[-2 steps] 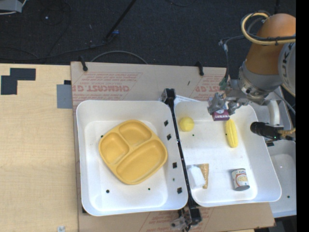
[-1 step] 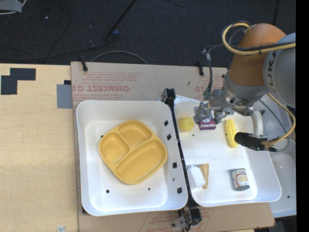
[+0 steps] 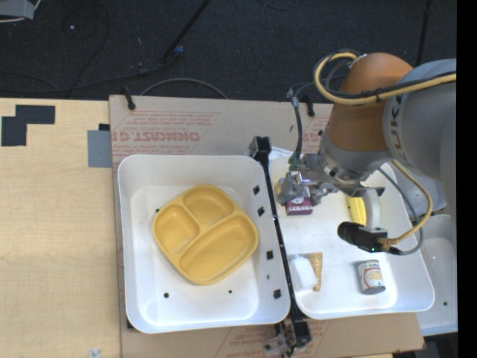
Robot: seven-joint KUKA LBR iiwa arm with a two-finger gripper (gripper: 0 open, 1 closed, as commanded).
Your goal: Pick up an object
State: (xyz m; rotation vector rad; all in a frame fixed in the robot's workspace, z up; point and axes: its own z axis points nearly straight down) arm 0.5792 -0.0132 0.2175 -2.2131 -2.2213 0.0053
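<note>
The gripper (image 3: pixel 296 187) hangs low over the upper left part of the right bin (image 3: pixel 417 293), close to the divider between the two bins; its metal fingers point down and a small maroon box (image 3: pixel 299 206) sits right at their tips, touching or nearly so, but whether the fingers are spread or closed on it cannot be told from this angle. Behind the gripper rises the arm (image 3: pixel 373 118), its orange band and grey housing covering the upper right of that bin, with a yellow cable looping over the top. Just right of the box, partly under the arm, lies a yellow object (image 3: pixel 357 209), and a black part of the arm's fittings crosses just below it. Nearer the front of the same bin lie a white and tan packet (image 3: pixel 308 271) and, well to its right, a small can (image 3: pixel 371 277). The left bin (image 3: pixel 141 289) holds a yellow divided plate (image 3: pixel 205 233) with three compartments. Both bins rest on cardboard (image 3: pixel 171 129) laid on the wooden surface (image 3: pixel 52 237).
</note>
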